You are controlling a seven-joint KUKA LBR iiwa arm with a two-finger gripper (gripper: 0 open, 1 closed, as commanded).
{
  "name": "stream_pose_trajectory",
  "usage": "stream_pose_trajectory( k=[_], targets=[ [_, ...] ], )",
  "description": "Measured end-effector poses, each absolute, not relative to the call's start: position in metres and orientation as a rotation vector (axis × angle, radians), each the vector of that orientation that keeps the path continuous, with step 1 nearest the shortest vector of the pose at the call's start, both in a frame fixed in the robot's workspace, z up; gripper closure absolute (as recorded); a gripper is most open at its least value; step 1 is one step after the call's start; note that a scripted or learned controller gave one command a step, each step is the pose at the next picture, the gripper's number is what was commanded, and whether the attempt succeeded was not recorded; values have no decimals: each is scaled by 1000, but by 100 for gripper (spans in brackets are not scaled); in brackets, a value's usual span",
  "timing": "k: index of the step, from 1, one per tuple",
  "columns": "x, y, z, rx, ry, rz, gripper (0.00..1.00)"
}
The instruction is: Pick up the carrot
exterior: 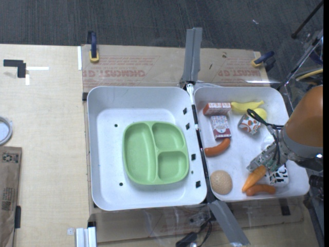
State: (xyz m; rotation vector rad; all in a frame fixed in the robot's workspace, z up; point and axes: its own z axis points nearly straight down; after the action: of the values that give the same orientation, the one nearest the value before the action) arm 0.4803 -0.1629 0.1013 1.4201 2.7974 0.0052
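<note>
The carrot lay at the near right corner of the right bin, its long axis slanting from low left up to the right, its upper end touching the tool, which sat just above and right of it. Another orange piece lay just below. Whether the tool was apart or closed could not be told. The arm reached in from the right, wrist bent down over that corner

The wooden bench fills the left and centre of the frame, with two white bins side by side at centre and right. Cardboard lies behind them; a tape roll sits at the left edge.
</note>
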Motion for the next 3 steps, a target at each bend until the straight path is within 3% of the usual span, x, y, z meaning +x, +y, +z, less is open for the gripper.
stream_pose_trajectory(
  k=[1, 2, 3],
  targets=[
    [478, -95, 206, 1741, 2614, 0, 100],
    [478, -95, 206, 1742, 2613, -1, 0],
    [480, -95, 215, 1742, 2611, -1, 100]
  ],
)
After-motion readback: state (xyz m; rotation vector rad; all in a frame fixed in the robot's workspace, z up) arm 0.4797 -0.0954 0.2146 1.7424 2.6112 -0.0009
